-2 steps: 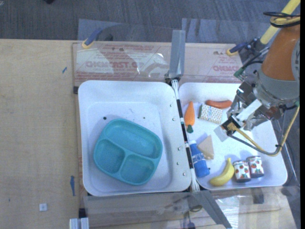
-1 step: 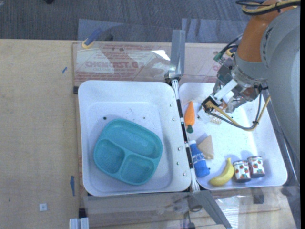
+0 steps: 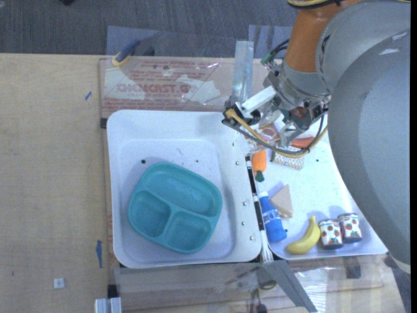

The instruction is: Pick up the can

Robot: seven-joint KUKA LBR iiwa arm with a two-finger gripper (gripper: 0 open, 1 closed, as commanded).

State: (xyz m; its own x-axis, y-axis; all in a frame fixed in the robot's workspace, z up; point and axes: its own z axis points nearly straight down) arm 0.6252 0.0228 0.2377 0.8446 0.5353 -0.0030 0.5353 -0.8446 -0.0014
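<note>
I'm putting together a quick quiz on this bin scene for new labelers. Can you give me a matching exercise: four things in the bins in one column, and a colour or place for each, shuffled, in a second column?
Things:
1. divided plate
2. banana
3. marker
4. two cans

Descriptions:
A. yellow, curved, just left of the cans
B. teal, alone in the left bin
C. strawberry labels, near corner of the right bin
D. blue, lying along the right bin's left wall

Pairs: 1-B, 2-A, 3-D, 4-C
</note>
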